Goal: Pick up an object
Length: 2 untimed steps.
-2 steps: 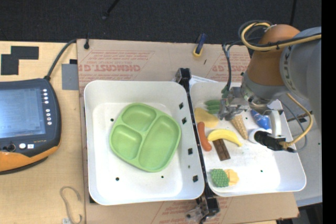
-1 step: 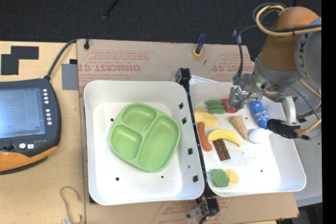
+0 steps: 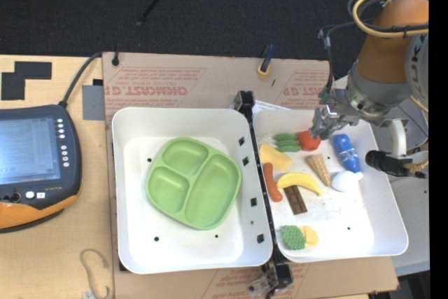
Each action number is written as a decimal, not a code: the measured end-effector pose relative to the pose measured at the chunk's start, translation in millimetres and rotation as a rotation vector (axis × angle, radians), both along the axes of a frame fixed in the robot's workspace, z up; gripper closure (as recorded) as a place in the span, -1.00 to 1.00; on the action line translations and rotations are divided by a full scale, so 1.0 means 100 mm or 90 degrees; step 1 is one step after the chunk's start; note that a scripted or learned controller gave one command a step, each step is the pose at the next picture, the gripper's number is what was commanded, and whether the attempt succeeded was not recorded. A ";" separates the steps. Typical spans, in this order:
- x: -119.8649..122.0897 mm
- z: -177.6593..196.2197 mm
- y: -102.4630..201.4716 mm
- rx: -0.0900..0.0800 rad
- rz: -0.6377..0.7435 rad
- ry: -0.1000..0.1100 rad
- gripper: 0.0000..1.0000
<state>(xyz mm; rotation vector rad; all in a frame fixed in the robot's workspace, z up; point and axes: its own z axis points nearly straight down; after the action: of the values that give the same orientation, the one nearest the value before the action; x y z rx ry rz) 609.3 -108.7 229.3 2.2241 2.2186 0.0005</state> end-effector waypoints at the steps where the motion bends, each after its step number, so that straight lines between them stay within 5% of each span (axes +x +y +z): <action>1: -0.43 0.09 0.31 0.001 0.003 0.004 1.00; 2: -0.95 0.06 0.62 0.001 0.002 0.005 1.00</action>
<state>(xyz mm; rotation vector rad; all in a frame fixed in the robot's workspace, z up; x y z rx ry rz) 514.1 -46.6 235.2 2.2248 2.2274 -0.0062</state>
